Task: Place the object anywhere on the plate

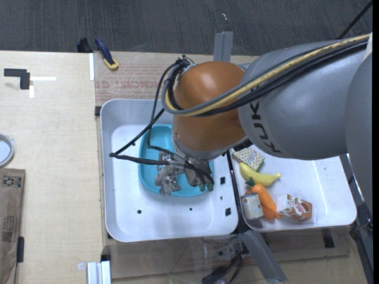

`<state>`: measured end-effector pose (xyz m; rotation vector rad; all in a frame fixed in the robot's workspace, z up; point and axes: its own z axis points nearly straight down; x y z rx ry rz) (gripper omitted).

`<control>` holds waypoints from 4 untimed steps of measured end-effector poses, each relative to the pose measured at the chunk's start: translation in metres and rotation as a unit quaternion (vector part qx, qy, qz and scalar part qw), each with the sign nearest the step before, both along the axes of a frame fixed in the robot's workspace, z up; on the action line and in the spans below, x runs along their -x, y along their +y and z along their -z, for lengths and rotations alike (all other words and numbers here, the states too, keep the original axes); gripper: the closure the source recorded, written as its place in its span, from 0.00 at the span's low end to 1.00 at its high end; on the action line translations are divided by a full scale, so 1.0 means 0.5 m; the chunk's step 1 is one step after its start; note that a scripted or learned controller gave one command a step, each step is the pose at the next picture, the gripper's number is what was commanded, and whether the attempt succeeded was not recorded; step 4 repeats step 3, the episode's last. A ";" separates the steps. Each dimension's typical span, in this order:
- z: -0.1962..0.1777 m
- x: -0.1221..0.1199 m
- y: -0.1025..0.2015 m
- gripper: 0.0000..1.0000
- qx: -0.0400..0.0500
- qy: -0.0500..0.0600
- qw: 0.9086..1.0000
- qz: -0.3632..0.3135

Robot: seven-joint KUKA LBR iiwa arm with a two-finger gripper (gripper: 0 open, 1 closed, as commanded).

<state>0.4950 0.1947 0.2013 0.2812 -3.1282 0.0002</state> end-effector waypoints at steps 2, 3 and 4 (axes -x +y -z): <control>0.022 0.012 0.068 1.00 0.000 0.000 1.000 -0.026; -0.075 -0.001 -0.030 1.00 0.000 -0.002 0.987 0.161; -0.075 -0.001 -0.030 1.00 0.000 -0.002 0.987 0.161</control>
